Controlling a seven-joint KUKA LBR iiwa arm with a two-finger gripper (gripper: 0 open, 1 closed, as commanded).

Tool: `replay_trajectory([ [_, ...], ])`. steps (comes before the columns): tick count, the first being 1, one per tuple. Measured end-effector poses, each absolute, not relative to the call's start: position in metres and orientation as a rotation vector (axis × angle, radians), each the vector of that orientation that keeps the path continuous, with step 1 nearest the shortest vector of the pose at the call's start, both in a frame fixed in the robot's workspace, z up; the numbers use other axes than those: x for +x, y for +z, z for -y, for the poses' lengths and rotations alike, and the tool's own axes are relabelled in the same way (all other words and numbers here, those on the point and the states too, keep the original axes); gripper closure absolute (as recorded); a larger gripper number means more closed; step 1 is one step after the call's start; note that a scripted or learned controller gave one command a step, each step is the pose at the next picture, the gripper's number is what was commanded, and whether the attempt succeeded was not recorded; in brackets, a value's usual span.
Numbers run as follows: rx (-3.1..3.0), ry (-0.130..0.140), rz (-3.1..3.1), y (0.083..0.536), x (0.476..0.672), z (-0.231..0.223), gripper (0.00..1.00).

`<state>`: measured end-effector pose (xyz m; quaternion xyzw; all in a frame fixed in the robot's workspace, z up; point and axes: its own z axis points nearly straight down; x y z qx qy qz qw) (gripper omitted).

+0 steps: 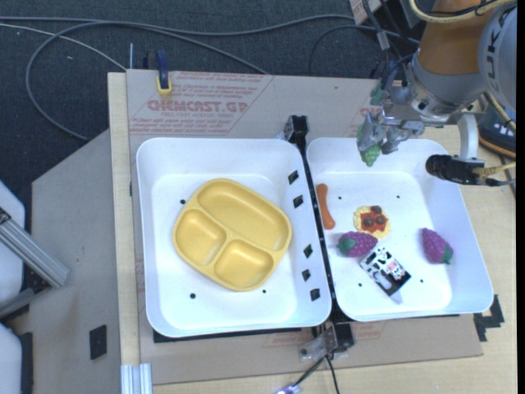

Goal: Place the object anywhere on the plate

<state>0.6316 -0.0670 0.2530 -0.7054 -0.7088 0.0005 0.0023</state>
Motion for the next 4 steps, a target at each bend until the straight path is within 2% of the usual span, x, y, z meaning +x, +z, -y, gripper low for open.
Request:
replay_trajectory([
  [1, -2.213, 0.003, 2.222, 0.237, 0.611, 0.023, 1.0],
  [3, -2.212, 0.002, 2.224, 0.231, 0.585, -0.063, 1.0],
  [4, -2.212, 0.002, 2.224, 0.236, 0.564, -0.108, 1.0],
])
